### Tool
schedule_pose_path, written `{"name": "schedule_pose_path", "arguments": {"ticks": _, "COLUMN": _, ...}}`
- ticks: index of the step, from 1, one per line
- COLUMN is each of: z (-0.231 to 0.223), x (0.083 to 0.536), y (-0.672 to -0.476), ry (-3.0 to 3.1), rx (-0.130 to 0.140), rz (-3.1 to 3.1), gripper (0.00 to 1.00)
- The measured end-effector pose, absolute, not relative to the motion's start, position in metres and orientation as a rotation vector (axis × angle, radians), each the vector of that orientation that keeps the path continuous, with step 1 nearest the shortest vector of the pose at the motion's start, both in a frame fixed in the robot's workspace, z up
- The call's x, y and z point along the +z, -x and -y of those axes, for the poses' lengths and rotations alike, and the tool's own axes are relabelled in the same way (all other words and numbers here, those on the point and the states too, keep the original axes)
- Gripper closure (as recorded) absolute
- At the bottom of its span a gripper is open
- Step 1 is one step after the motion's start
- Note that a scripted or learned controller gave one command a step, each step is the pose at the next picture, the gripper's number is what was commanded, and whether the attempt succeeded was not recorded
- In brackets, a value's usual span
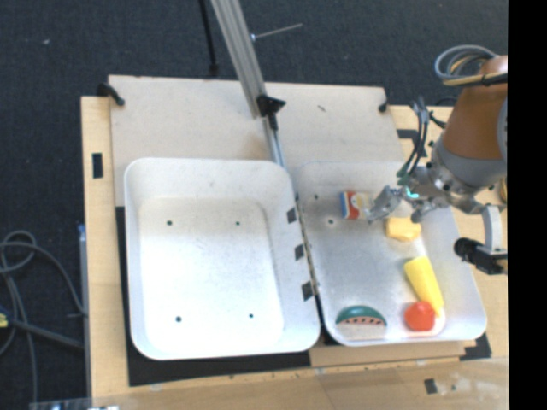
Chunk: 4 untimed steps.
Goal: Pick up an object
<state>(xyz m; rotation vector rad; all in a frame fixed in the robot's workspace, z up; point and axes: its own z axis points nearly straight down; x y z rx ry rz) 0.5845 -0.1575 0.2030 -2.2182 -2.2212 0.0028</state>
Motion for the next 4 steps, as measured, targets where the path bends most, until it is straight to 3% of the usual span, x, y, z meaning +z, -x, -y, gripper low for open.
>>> {"name": "schedule_pose_path", "arguments": {"ticks": 1, "z": 0.158, "x": 0.206, "y": -0.586, "ry": 2.221, "rx": -0.002, "rz": 2.224, "gripper": 0.00}}
{"name": "schedule_pose_path", "arguments": {"ticks": 3, "z": 0.158, "x": 0.106, "y": -0.593, "ry": 2.223, "rx": 0.006, "rz": 2.217, "gripper": 0.00}}
{"name": "schedule_pose_path", "arguments": {"ticks": 4, "z": 0.159, "x": 0.121, "y": -0.595, "ry": 2.233, "rx": -0.004, "rz": 2.217, "gripper": 1.00}}
